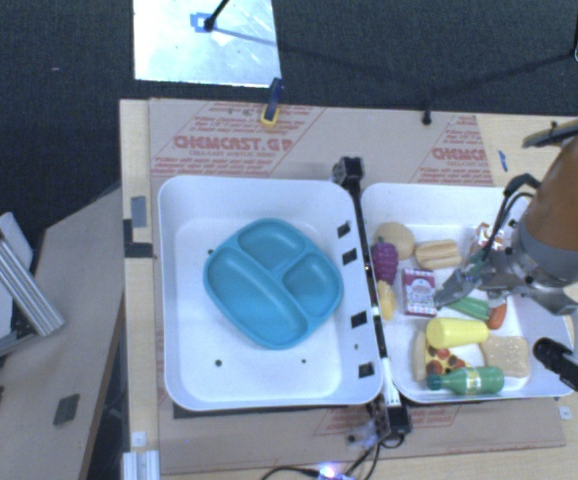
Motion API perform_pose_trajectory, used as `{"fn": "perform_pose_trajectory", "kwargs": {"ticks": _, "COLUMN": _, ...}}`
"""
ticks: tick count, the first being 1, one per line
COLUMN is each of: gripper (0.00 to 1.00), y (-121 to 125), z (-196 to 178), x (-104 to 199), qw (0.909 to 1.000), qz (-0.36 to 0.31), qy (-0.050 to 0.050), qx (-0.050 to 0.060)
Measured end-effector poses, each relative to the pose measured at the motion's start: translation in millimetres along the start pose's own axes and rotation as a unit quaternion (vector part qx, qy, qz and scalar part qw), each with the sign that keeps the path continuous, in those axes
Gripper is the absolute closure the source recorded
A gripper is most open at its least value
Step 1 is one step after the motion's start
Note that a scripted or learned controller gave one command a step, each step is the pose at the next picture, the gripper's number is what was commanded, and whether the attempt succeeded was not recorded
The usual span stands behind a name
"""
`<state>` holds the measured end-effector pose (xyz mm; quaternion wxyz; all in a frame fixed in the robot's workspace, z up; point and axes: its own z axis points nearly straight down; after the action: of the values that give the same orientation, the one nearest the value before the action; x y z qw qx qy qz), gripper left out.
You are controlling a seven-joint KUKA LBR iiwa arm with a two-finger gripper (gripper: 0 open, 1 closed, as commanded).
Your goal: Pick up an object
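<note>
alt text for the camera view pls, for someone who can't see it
The grey and orange robot arm reaches in from the right, its tool low over the right white bin, which holds toy food including a green bottle and a yellow piece. The left white bin holds a blue divided plate.

arm (569,213): comes in from the right, bent down low | gripper (456,286): points down and left, tip low
</note>
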<state>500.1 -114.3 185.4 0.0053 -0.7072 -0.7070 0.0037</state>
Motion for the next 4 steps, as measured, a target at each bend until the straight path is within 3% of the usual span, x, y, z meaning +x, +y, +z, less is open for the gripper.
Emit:
{"fn": "perform_pose_trajectory", "kwargs": {"ticks": 1, "gripper": 0.00, "y": 3.0, "z": -6.2, "x": 0.2, "qw": 1.0000, "qz": -0.002, "qy": -0.001, "qx": -0.006}}
{"fn": "perform_pose_trajectory", "kwargs": {"ticks": 3, "gripper": 0.00, "y": 6.7, "z": 97.7, "x": 2.4, "qw": 1.0000, "qz": -0.001, "qy": 0.000, "qx": -0.005}}
{"fn": "perform_pose_trajectory", "kwargs": {"ticks": 4, "gripper": 0.00, "y": 7.3, "z": 101.0, "x": 2.5, "qw": 1.0000, "qz": 0.000, "qy": -0.001, "qx": -0.006}}
